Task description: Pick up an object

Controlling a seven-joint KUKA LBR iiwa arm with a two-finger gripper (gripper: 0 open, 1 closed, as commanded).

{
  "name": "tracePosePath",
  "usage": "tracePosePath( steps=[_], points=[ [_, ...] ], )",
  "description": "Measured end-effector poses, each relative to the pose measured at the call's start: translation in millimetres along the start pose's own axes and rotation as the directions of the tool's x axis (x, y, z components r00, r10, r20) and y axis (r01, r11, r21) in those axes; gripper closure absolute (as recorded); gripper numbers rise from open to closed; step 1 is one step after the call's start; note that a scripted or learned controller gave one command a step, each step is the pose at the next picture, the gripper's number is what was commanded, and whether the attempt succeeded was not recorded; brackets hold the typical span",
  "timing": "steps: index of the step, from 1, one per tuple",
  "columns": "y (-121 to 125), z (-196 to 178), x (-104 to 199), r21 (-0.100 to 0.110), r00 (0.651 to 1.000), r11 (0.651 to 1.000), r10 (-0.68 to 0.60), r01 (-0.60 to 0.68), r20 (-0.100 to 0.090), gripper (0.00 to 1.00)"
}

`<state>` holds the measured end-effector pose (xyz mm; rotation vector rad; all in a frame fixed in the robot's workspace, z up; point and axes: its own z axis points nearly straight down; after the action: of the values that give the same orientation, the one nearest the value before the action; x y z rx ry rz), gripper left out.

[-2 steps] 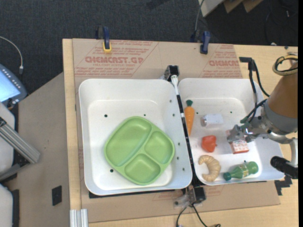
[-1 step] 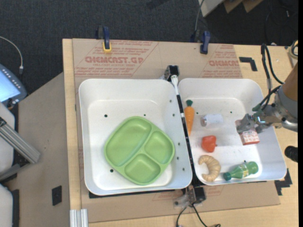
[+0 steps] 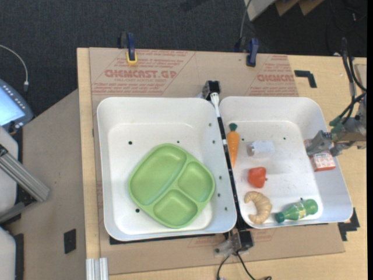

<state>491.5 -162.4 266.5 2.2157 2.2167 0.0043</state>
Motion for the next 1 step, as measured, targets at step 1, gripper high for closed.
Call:
tracePosePath(
  steps=[1],
  points=[
    [3.4, -3.6, 56.9, 0.007, 1.000, 1.000, -0.007, 0.007, -0.006, 1.00]
  ],
)
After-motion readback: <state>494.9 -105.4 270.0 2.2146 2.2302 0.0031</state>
